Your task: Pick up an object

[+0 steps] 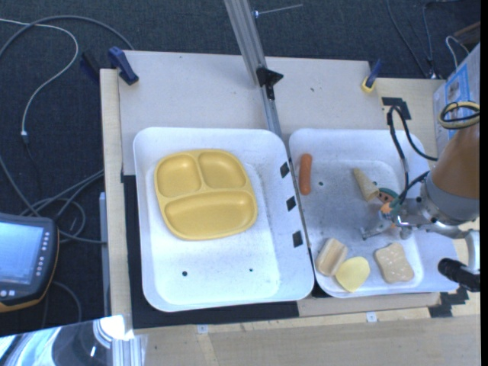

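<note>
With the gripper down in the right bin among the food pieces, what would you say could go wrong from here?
1. The gripper sits between the roll and the cracker, over bare bin floor, so it may close on nothing.
2. The cracker, yellow piece and bread piece crowd the right bin's near edge; a grasp there could nudge a neighbour or catch two.
3. The cracker lies flat, so fingers may slide over it.

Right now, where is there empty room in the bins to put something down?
The left bin has bare floor below the yellow tray, toward its near edge. In the right bin there is bare floor between the hot dog and the gripper. The near right corner is crowded: bread roll, yellow piece and cracker.
</note>
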Robot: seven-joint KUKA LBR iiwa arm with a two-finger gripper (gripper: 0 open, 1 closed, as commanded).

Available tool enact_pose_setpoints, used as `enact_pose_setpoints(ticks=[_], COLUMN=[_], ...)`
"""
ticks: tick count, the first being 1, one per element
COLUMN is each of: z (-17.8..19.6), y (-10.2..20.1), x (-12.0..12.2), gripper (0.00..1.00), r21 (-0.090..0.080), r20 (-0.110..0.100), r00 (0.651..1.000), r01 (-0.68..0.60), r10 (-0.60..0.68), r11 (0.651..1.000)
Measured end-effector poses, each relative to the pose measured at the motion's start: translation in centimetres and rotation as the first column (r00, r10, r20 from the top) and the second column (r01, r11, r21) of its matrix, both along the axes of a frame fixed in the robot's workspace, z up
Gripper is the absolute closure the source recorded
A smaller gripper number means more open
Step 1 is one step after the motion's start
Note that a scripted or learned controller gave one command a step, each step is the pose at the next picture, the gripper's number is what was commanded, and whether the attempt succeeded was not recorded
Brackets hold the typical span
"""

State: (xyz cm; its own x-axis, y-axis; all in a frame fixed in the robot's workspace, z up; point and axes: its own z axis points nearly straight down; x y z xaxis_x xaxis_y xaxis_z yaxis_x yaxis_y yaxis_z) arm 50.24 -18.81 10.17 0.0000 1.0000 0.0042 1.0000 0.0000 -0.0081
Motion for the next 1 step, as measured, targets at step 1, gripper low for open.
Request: enact_pose_setpoints(ticks=[1], z=[1.49], y=[-0.07], x=[0.26], gripper=[1.00], r21=[-0.003], r20=[0.009], r00=[1.000], r01=[-0.001], r10=[0.001], r11=[1.000])
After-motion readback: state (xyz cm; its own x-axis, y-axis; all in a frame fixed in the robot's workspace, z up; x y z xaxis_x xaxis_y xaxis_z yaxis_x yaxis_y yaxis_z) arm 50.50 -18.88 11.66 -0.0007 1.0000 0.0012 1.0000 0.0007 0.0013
